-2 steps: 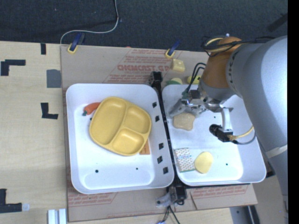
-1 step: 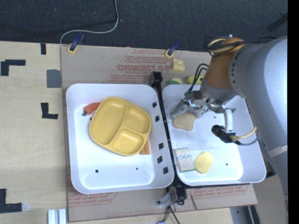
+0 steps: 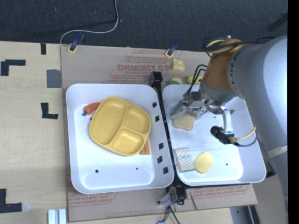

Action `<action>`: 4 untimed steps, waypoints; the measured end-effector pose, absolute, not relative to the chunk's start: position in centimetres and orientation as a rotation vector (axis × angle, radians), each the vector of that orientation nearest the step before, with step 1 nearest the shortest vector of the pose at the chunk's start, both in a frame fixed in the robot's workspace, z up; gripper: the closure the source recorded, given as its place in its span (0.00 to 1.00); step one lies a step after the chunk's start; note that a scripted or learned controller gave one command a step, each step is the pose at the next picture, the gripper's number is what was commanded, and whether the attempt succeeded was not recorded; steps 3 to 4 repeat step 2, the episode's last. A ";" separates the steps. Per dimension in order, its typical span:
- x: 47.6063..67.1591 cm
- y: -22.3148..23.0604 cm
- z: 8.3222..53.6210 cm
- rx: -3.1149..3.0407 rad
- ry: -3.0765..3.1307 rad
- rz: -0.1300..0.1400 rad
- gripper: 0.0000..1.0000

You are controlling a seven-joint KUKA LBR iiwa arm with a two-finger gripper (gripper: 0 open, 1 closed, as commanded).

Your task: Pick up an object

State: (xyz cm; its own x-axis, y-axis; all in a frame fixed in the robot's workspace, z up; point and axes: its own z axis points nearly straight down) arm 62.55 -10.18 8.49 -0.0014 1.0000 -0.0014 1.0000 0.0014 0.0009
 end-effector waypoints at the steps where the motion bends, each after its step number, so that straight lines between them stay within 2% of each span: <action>1: 61.1 -10.2 8.5 2.219 2.221 -0.001 0.00; 2: 61.1 -10.1 9.5 2.220 2.222 -0.001 1.00; 4: 61.1 -10.1 9.5 2.220 2.222 -0.001 1.00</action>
